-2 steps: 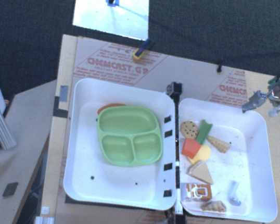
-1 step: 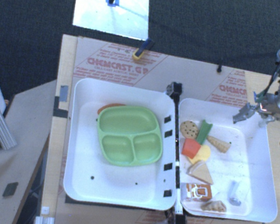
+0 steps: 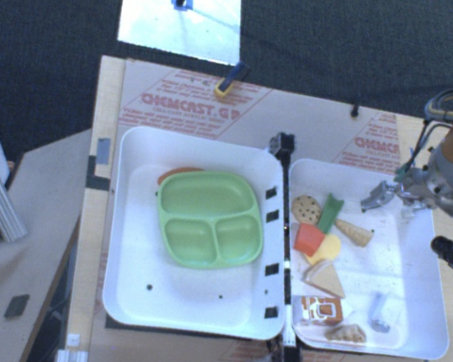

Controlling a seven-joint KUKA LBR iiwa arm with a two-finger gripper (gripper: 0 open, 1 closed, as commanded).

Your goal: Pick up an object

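Two white bins (image 3: pixel 187 319) on printed cardboard (image 3: pixel 191 111) over dark carpet (image 3: pixel 46 28); pincer (image 3: pixel 394 198), state unclear.

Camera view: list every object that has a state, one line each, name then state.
gripper: above the right bin's far edge, nothing between its fingers
green tray: flat in the left bin, compartments up
cookie: lying flat in the right bin
orange block: against the yellow piece

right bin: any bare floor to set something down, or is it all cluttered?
Right bin: bare floor along its right half, between the gripper and the small grey piece. Crowded along the divider: cookie, red block, sandwich wedge.
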